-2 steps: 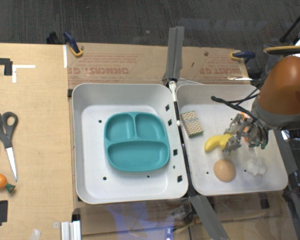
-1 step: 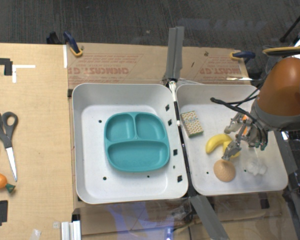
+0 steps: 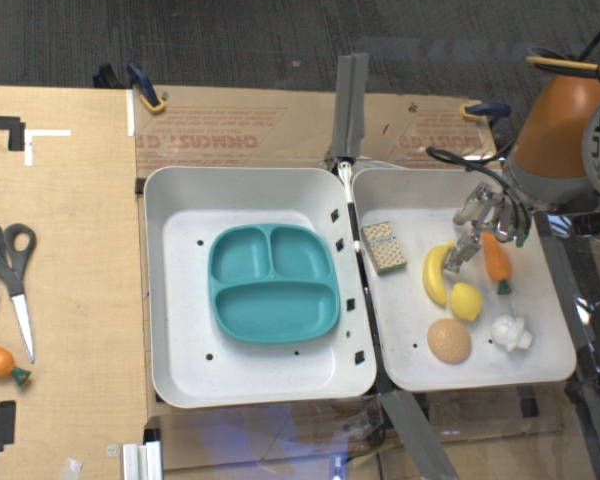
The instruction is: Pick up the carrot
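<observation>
Over the right bin (image 3: pixel 400 193), the gripper (image 3: pixel 477 236) hangs low. Its fingers are spread apart, and nothing sits between them. One finger (image 3: pixel 461 254) points down near the banana (image 3: pixel 436 273). The carrot (image 3: pixel 496 259) lies just beside the gripper, on its right, near the bin's right wall. Below the banana sit a lemon (image 3: pixel 465 301), a brown egg (image 3: pixel 448 340) and a small white thing (image 3: pixel 510 334). A checked sponge (image 3: pixel 383 246) lies near the bin's left wall. The left bin (image 3: pixel 170 298) holds a teal plate (image 3: pixel 273 283) with three parts.
</observation>
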